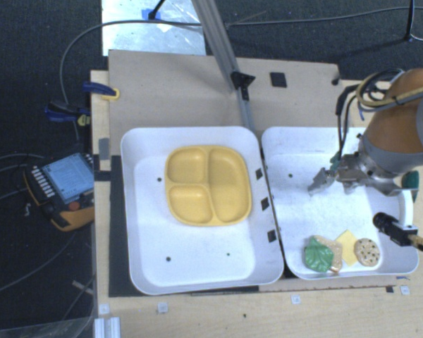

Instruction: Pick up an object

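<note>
1. Two shallow white bins sit side by side on a tan bench, seen from above at a slant. The left bin [148,259] holds a yellow divided plate [208,184] with three compartments, lying flat in the bin's upper middle.

2. The right bin [296,143] holds a small cluster of toy food near its front edge: a green leafy piece [318,256], a pale yellow cheese wedge [349,245] just beside it, and a round speckled cookie [366,251] touching the wedge on its right side.

3. The grey arm with its orange band [402,122] reaches in from the right over the right bin. Its gripper [323,182] hangs above the bare middle of that bin, well apart from the food cluster and pointing toward the divider between the bins.

4. Whether the claw is apart or together cannot be told from this angle; nothing is seen between its tips.

5. A black part [391,229] juts out below the wrist, near the cookie.

6. Off the bench at left, a handheld control unit with a blue screen [62,185] lies on the dark carpet among cables. A grey pole [218,37] slants across the top of the bench.
</note>
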